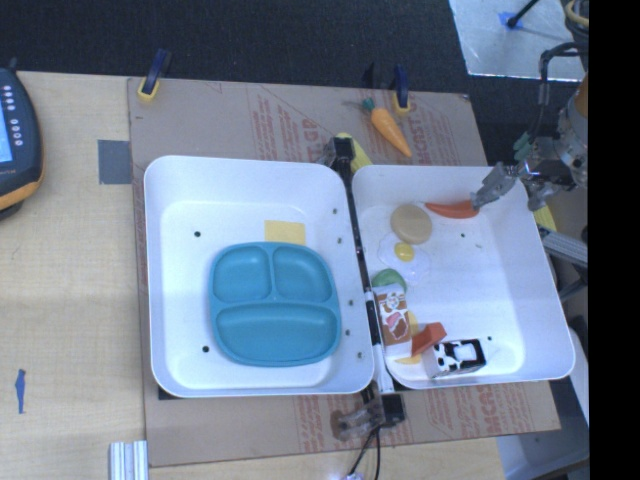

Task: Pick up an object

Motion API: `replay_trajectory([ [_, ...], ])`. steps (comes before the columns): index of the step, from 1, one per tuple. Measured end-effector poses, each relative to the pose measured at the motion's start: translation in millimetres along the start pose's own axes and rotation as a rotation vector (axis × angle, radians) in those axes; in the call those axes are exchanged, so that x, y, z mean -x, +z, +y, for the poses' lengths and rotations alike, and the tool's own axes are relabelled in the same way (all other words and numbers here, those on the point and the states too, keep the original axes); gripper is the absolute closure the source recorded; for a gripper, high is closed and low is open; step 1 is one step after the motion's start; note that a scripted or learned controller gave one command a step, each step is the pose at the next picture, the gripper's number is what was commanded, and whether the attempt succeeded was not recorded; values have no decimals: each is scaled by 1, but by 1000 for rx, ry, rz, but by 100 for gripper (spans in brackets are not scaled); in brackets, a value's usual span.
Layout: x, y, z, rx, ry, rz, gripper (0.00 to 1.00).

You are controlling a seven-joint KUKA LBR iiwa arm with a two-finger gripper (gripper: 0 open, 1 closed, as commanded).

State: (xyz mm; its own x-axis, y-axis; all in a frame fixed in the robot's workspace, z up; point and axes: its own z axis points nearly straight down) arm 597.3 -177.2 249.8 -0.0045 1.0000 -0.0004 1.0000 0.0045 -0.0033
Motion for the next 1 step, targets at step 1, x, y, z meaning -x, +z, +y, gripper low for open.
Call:
replay_trajectory([
  [1, -61, 96, 29, -3, -6, 1, 0],
])
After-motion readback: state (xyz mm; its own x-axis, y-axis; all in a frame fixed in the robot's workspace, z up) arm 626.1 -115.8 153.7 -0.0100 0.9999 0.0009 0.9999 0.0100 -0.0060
